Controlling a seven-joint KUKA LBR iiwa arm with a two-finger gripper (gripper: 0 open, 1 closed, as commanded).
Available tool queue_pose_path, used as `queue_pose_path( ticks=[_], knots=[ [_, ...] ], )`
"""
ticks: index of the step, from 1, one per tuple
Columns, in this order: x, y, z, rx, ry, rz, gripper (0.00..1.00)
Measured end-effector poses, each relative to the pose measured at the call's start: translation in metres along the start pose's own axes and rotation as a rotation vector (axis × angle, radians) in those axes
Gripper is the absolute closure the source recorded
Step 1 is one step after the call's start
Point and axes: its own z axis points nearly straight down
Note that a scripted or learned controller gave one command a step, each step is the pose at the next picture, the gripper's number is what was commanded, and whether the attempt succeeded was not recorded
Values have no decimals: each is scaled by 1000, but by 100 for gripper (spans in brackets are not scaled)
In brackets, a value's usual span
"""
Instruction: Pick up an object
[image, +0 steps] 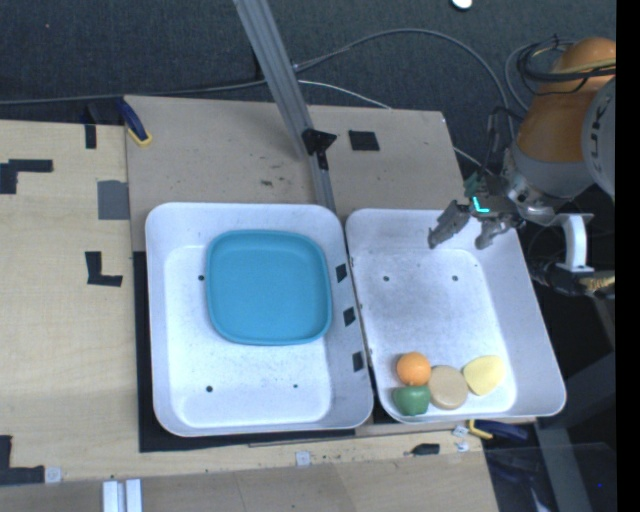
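Four small objects cluster at the near edge of the right bin (440, 300): an orange ball (413, 368), a green piece (410, 400) just below it, a tan round piece (447, 388) and a yellow piece (484, 374). My gripper (464, 234) hovers over the far right corner of that bin, well away from the cluster. Its two dark fingers are spread apart with nothing between them.
The left bin (180, 330) holds a blue square plate (268, 286). A grey metal pole (290, 90) slants down to the gap between the bins at the back. Cables trail behind the right bin near the arm.
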Motion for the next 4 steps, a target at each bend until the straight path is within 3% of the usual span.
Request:
queue_pose_path(
  ticks=[1,3,4],
  knots=[
    [0,0,0,0,0,0,0],
    [9,9,120,2,0,0,0],
    [10,9,143,0,-1,0,0]
  ],
)
